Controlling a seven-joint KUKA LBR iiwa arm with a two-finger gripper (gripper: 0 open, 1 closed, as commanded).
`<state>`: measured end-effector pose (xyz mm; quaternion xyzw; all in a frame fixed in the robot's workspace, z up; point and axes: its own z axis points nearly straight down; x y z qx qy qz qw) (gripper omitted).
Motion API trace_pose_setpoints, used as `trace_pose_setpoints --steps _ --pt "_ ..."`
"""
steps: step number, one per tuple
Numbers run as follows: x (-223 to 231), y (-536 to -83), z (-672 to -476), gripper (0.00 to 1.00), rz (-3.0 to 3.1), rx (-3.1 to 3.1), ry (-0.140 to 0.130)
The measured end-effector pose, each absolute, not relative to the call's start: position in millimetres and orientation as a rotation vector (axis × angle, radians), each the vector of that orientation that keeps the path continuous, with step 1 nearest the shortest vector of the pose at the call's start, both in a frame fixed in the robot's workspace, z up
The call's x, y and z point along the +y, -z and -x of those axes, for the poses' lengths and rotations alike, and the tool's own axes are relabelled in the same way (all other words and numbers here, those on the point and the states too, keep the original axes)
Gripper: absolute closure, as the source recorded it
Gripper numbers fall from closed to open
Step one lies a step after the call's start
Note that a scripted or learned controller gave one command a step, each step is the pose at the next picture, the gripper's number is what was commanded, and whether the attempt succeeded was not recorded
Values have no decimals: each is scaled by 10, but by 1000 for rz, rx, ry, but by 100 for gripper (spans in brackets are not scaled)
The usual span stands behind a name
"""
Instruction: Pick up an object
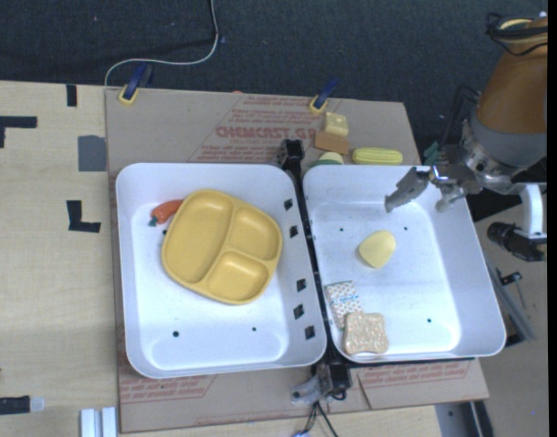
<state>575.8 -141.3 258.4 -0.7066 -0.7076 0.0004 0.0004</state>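
The tool [425, 188] hangs with fingers apart and empty over the right bin [460, 280]. The rounded yellow lump [377, 248] could roll aside if one finger lands first.

Red block lettering on the brown cardboard sheet [260, 130] under the bins reads roughly "CHEMCAST GP", just behind the left bin; smaller red lines around it are too small to make out. More red print at the sheet's front edge is illegible.
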Motion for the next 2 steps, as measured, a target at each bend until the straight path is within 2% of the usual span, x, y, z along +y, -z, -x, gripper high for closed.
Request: trace_pose_setpoints --steps 1,2 --pt "-1591 -1317 -5960 0 2216 -2216 -11" --pt "-1261 -841 -5838 0 2223 -2226 -4"
